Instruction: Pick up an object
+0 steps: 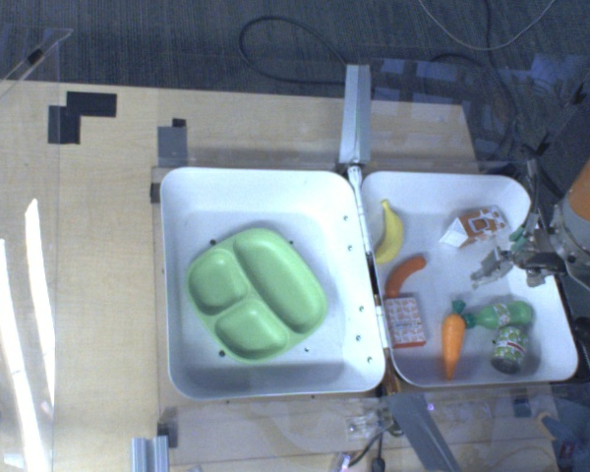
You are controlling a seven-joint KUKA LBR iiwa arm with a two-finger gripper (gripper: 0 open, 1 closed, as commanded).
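Carrot [453, 342]: we judge light, rigid, smooth; grab mid-body.
Gripper [494, 264]: upper-right bin [428, 190], we can't tell its state.

A green divided plate [257, 293] lay in the left bin [177, 264]. The right bin [442, 190] held a banana [389, 232], carrot [453, 341], bottle [510, 345] and carton [478, 226], with the gripper [499, 264] above them

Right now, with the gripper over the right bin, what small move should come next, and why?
Probably a short drop toward the green bottle. The gripper sits in the right bin above and apart from the bottle, with nothing seen between its fingers, and the bottle is the closest item to it, nearer than the carrot.
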